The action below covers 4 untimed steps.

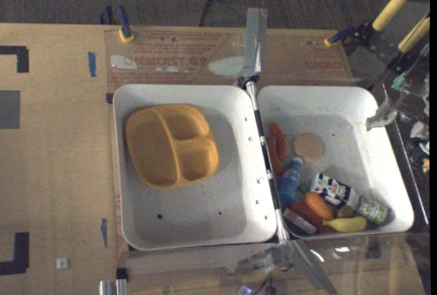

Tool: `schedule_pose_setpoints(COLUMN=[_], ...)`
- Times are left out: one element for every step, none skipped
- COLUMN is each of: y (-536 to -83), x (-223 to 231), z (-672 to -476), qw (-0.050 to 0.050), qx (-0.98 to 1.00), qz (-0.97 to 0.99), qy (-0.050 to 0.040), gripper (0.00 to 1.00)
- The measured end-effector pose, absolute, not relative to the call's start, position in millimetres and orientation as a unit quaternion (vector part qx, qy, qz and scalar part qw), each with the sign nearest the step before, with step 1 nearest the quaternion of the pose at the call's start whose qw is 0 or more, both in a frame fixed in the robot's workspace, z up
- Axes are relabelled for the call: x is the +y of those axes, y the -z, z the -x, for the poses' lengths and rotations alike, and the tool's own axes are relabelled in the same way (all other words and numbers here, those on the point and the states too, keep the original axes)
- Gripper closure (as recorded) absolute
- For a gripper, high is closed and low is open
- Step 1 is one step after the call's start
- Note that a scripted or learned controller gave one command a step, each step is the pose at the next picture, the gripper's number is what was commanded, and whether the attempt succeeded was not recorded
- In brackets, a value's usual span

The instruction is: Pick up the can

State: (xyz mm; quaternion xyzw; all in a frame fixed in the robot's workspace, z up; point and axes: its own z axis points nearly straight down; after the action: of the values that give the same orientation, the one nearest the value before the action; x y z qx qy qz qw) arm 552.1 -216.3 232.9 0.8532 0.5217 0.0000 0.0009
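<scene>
Camera view from above the desk (54, 150): the grey arm's tool (381, 116) hangs at the right-hand rim of the right bin (341, 99), over the far part of that wall. Whether it is released or clenched cannot be told at this size.

The can (374, 212), small and green with a pale metal end, sits in the same bin's near right corner. It appears to lie on its side with its long axis roughly across the picture, though it is too small to be sure. From the tool, the can lies toward the near edge of the bin, along the same right wall and well apart from it.

A yellow banana (345, 224) lies just beside the can on its left, with an orange carrot (318, 205) and a black-and-white carton (332, 188) crowding in behind. A blue bottle (290, 181) and a tan disc (307, 147) sit further left. The left bin (205, 218) carries an orange divided plate (171, 145).

By the look of things the pick has not begun. The coming move is likely a run along the right wall toward the near corner, then a descent. The corner walls and the banana leave little room, so the can's axis would best lie across the tool's closing line.
</scene>
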Motion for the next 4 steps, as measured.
schedule_pose_setpoints(y=[-113.7,-105.9,-103.3,-104.9], x=[-205.5,-204.2,-201.4,-197.8], z=[-551.6,-519.3,-492.9,-497.5], qw=[0.000,0.018,0.022,0.025], qx=[0.545,0.499,0.642,0.511], qz=[-0.839,-0.866,-0.766,-0.859], qy=[-0.0012,-0.0185,-0.0112,-0.0164], gripper=[0.00,0.00,0.00,0.00])
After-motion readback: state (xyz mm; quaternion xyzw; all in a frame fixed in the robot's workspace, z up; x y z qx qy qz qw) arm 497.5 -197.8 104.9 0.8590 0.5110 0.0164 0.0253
